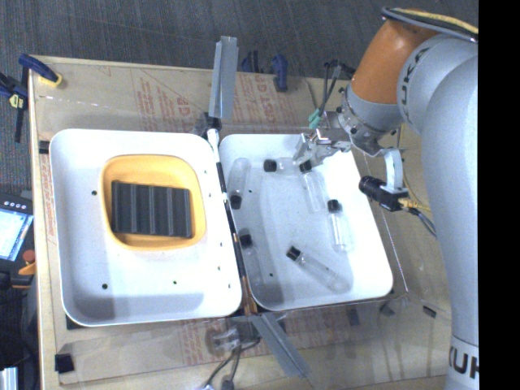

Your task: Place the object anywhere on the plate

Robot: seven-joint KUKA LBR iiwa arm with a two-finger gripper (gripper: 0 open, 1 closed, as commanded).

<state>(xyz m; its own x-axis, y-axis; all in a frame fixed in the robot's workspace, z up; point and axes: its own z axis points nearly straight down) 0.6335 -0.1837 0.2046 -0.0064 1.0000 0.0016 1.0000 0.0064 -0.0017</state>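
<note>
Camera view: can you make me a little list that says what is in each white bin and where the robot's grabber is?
left bin: shallow white bin holding a yellow plate with a dark ribbed rack on it
right bin: shallow white bin holding several clear plastic tubes with black caps
tubes: lying flat and scattered, none on the plate
gripper: two-finger gripper over the top edge of the right bin, near a capped tube
arm: grey with an orange band, reaching in from the right
</note>
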